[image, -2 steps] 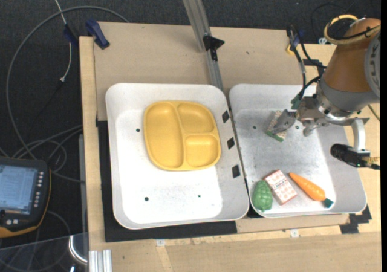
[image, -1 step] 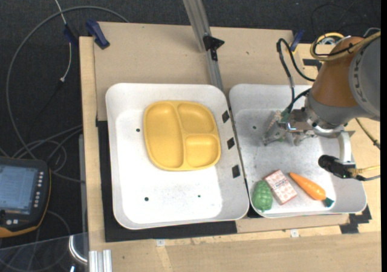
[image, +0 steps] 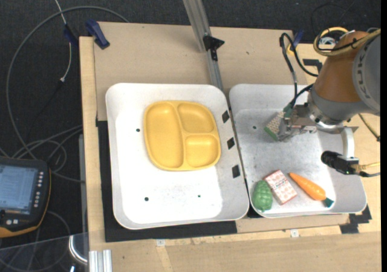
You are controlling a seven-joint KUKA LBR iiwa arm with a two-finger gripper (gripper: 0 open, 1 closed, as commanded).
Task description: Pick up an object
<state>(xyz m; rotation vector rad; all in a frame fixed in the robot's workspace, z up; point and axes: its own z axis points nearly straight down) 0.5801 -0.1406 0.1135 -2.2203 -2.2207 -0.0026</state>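
Two white bins (image: 121,144) on wooden bench (image: 87,113), dark carpet; hand (image: 279,129) grip unclear.

Right bin (image: 254,98): centre floor open; green object (image: 262,196), card box (image: 281,187) and carrot (image: 309,187) crowd its near edge.

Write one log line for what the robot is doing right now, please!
arm: over right bin | tool: at small speckled block | carrot, red box, green toy: untouched | yellow tray: left bin

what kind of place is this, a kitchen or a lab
Most likely a robotics lab bench, not a kitchen: a robot arm reaches over two white bins holding toy food such as a carrot, with cables and a control pendant on the floor.
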